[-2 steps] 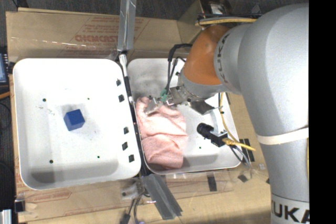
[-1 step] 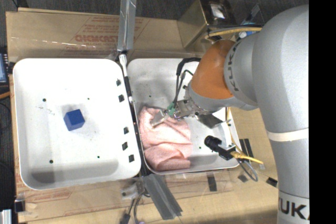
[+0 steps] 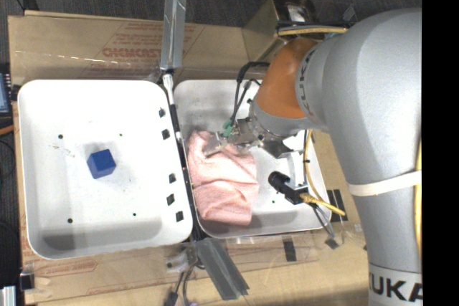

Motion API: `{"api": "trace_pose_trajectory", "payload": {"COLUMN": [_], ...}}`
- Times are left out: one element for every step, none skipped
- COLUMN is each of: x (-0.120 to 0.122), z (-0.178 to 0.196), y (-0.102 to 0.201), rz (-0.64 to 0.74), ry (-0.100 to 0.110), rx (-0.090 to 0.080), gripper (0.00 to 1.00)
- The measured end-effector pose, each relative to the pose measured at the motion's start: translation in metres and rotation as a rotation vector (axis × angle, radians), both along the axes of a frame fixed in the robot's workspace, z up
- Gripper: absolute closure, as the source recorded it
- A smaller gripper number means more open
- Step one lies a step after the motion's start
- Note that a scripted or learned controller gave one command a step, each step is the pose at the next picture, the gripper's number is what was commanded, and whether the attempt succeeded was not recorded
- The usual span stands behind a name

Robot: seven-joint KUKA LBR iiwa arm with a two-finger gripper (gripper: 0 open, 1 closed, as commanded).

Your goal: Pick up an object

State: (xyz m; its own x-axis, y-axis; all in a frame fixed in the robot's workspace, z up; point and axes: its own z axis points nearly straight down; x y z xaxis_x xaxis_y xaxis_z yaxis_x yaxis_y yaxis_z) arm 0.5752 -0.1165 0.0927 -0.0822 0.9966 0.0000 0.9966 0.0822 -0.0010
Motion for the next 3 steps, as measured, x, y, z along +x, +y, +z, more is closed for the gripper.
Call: {"api": "trace_pose_trajectory", "payload": {"x": [0.0297, 0.0301, 0.0301], "z": [0.0003, 0.0102, 0.0101], "y": [-0.0072, -0.0055, -0.0053], "rz": [-0.037, -0.029, -0.028], "ry": [0.000, 0.002, 0.003], "rx": [0.001, 0.002, 0.003], "gripper": [0.00, 1.00, 0.00]}}
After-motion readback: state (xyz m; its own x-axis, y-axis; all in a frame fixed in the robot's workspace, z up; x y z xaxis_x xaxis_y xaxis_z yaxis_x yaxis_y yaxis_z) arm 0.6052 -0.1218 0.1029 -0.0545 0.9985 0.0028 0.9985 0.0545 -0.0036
